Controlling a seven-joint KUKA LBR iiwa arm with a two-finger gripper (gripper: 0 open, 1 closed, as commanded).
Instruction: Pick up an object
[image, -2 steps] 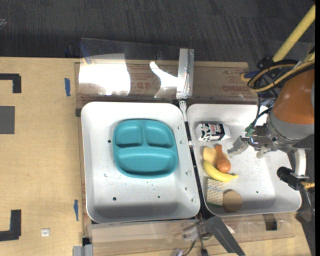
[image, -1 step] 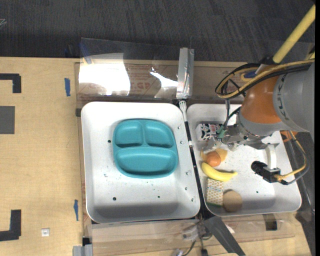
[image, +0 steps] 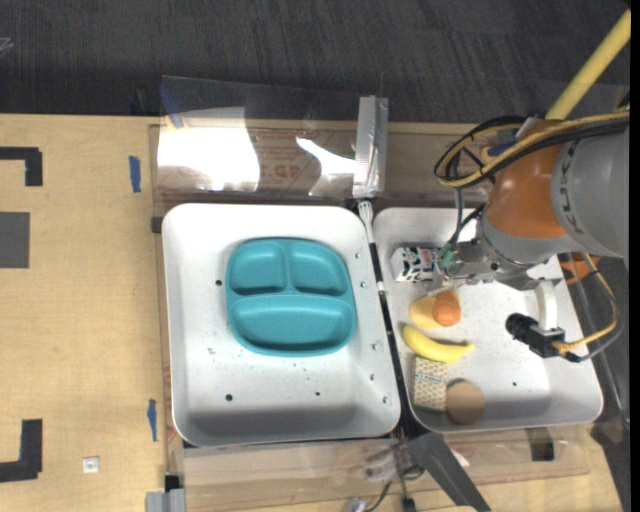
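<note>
The right bin holds a yellow banana, an orange-and-yellow fruit touching it from behind, a brown round object near the front wall and a small black-and-white item at the back left. My gripper hangs below the grey arm and its orange band, over the back of this bin. It sits just above the orange fruit and beside the black-and-white item. Nothing is visibly held.
A teal divided plate lies in the left bin. A patterned flat piece lies under the banana's front. A black connector with cables hangs over the right bin's right half. A clear sheet stands behind the bins.
</note>
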